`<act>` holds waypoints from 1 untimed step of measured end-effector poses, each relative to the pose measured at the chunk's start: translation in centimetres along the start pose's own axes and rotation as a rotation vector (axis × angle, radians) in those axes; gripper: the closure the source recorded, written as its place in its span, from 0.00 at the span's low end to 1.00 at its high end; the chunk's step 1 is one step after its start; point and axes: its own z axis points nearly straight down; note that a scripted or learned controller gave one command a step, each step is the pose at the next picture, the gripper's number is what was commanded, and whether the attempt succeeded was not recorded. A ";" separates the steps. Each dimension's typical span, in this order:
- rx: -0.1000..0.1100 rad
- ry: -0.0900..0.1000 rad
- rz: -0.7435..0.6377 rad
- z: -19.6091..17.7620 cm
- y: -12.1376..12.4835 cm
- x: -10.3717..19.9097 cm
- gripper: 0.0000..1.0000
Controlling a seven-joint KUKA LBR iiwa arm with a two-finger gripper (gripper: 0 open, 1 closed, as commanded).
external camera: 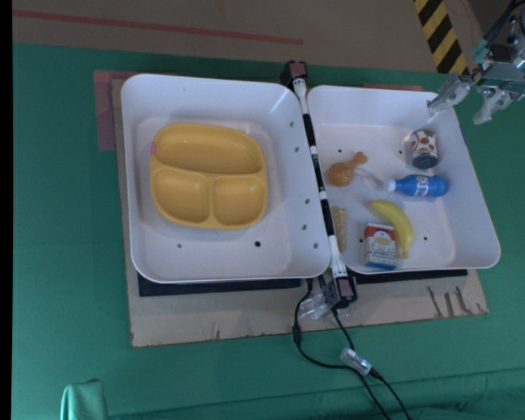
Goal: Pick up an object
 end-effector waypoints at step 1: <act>-0.011 -0.008 0.000 13.7 1.6 -0.3 0.00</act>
